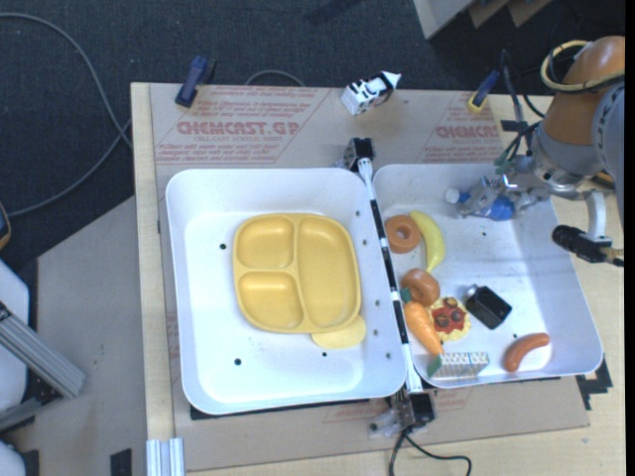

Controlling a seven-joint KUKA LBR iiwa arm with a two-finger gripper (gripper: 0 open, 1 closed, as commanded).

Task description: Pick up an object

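The toy food lies in the right bin [566,296], mostly along its left wall: a doughnut [402,233] touching a banana [430,238] near the middle of that wall, below them a brown roll [421,287], a carrot [422,327] and a small pizza slice [448,317] close together, and a grey ridged piece [463,363] at the bin's near edge. A black block [488,306] sits near the bin's middle and a sausage [526,351] lies toward its near right corner. The gripper [486,201] hangs over the far part of this bin, well apart from the food, with something blue and white at its tip; whether it is clamped on that cannot be told. The grey arm [575,117] with its orange band reaches in over the bin's far right corner. The left bin [198,296] holds a yellow divided plate [296,271] at its middle, with a yellow disc [339,337] peeking out under the plate's near edge. Both bins rest on a brown board [248,122] printed with red lettering, held by blue clamps [192,80] at its far edge, where a small black-and-white object [370,90] also sits. Around the board is dark carpet [69,117] with a grey cable [79,43] looping across it.
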